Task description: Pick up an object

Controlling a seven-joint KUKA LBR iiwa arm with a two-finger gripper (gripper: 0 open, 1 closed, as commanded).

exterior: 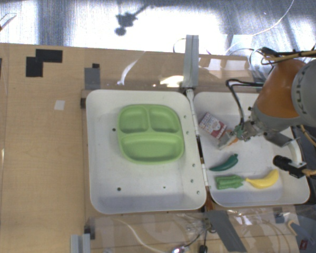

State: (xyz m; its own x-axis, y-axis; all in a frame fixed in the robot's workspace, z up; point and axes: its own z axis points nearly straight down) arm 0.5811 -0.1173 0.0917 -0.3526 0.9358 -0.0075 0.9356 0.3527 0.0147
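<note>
Approach step. Tool low in right bin, beside small red-white carton; its grip cannot be told. Nothing seen held. Next: close on carton, then lift.

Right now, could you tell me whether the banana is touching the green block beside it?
Touching. The camera view shows the banana with its left tip meeting the right end of the green block, no white bin floor between them.
</note>
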